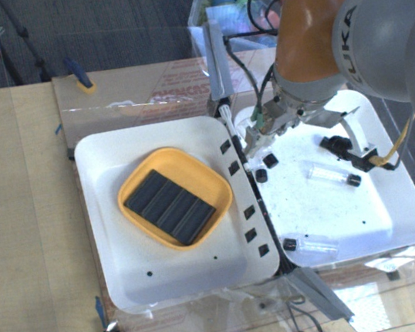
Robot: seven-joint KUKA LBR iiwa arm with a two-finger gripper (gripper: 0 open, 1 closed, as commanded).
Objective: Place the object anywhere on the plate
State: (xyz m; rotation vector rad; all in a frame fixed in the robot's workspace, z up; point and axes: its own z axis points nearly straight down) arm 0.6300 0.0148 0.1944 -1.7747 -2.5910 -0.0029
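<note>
You have the black ribbed slab [171,204] lying flat on the yellow plate [194,163]. The plate sits cornerwise in the middle of the left bin [101,158], with bare white floor on every side of it. The gripper [256,139] hangs over the right bin [332,216], close to the wall the two bins share (how wide it stands, you cannot tell). Two small black pieces [269,161] lie just beside it. A clear tube [332,175] rests further right. Pale wooden bench [17,199] stretches to the left.

Orange plate [177,159], black ribbed object [171,204]
</note>
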